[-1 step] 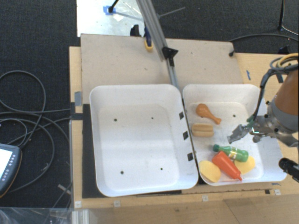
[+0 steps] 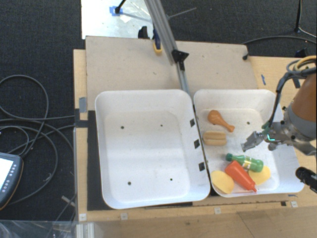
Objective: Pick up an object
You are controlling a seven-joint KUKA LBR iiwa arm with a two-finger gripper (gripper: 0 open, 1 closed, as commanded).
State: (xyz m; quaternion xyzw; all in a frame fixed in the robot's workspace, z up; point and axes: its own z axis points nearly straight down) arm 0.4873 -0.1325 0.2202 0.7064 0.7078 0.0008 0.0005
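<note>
Wooden table (image 2: 124, 63) bearing two white bins; fingers (image 2: 250, 142), spread and empty, hover in the right bin (image 2: 233, 100). Green bottle (image 2: 243, 159) lies just below them, orange carrot (image 2: 240, 175) beyond. Crowded items risk a glancing, failed grasp

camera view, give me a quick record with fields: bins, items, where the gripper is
bins: left bin and right bin, side by side
items in right bin: drumstick, bread roll, green bottle, orange carrot, yellow piece, yellow piece under carrot tip
gripper: gripper over the right bin, right of the bread roll, above the green bottle
held: nothing seen between its fingers
</note>
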